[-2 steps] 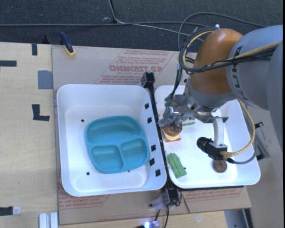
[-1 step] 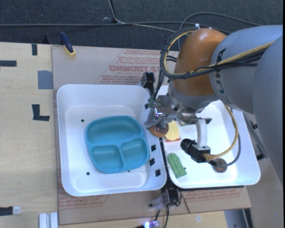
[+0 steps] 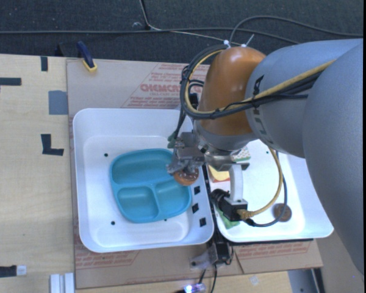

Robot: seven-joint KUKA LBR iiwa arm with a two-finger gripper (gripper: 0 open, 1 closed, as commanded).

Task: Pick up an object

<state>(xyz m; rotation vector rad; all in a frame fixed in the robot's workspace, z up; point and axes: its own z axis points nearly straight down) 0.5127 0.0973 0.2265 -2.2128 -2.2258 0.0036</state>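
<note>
While the arm hangs low over the seam between the two bins, with the blue tray as landmark throughout:

Bench edge: far left of the blue tray (image 3: 147, 185), bare wood with dark tape marks; nothing to pick there.

Left bin (image 3: 85, 182): white, shallow, walls all around the blue tray.

Blue tray: three-compartment dish, flat on the floor of the left bin, slightly turned; untouched, not lifted.

Small brown object (image 3: 185, 176): round, at the blue tray's upper right corner, over its rim, directly under the wrist; likely candidate for the pick, though whether resting or raised cannot be judged.

Gripper (image 3: 184, 165): just right of the blue tray's top edge, down at bin level; grip state impossible to read, hidden under wrist hardware.

Arm (image 3: 232, 96): orange band up and right of the blue tray, grey body beyond it, cables looping round.

Right bin (image 3: 314, 221): right of the blue tray, past the seam; yellow-and-red item (image 3: 218, 173) and green piece (image 3: 228, 220) near the seam, small brown disc (image 3: 282, 212) further right.

Done so far: approach and descent toward the blue tray's corner, judging by the pose.

Left to do: confirmed grasp and lift; no object seen clear of a bin, so success unproven.
</note>
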